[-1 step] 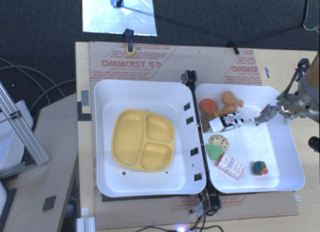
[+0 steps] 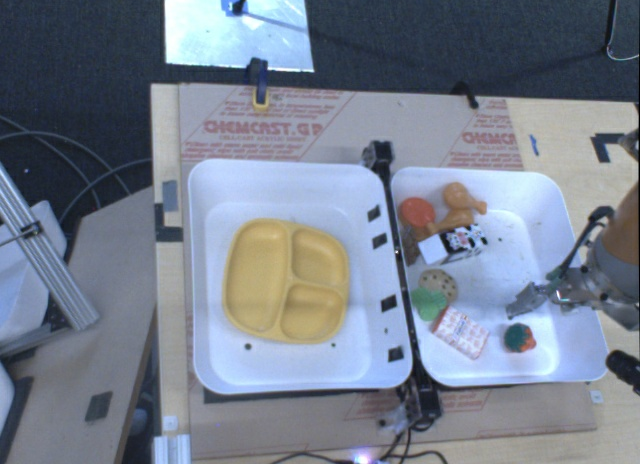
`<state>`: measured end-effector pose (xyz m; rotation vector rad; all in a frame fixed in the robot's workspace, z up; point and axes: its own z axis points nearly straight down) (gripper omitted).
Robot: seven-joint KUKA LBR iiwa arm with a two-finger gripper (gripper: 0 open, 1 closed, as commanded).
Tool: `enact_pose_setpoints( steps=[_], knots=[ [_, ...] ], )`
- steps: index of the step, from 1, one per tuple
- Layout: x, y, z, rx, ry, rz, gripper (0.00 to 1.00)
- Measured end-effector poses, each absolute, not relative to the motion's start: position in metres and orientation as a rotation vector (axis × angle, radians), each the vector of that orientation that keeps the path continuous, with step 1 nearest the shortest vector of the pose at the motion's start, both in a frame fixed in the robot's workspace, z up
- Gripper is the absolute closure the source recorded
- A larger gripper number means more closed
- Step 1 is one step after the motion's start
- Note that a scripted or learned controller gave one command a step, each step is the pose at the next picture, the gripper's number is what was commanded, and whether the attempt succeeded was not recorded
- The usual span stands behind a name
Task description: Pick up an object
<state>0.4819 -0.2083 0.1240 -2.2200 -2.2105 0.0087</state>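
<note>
My gripper (image 2: 530, 299) hangs over the right bin (image 2: 540, 197), near its right side, with the fingers spread and nothing between them. Just below it lies a small green and red ball-like toy (image 2: 518, 337). A red and white packet (image 2: 461, 332) lies at the bin's front. A green piece and a speckled round cookie (image 2: 434, 292) sit left of the gripper. Farther back are a black and white carton (image 2: 452, 243), an orange toy (image 2: 458, 202) and a red piece (image 2: 417, 214).
The left bin (image 2: 290, 187) holds a yellow divided tray (image 2: 285, 278). A black clamp rail (image 2: 392, 252) runs between the two bins. Cardboard lies under both bins, and a metal frame stands at the far left.
</note>
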Motion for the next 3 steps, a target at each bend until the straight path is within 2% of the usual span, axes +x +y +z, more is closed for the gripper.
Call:
enact_pose_setpoints(
  steps=[1, 2, 3],
  knots=[
    [0.515, -0.078, 0.114, -2.202, -2.237, -0.008, 0.0],
    [0.486, -0.13, 0.122, -2.225, -2.218, 0.001, 0.0],
    [0.547, -0.126, 0.131, -2.219, -2.233, -0.007, 0.0]
  ],
)
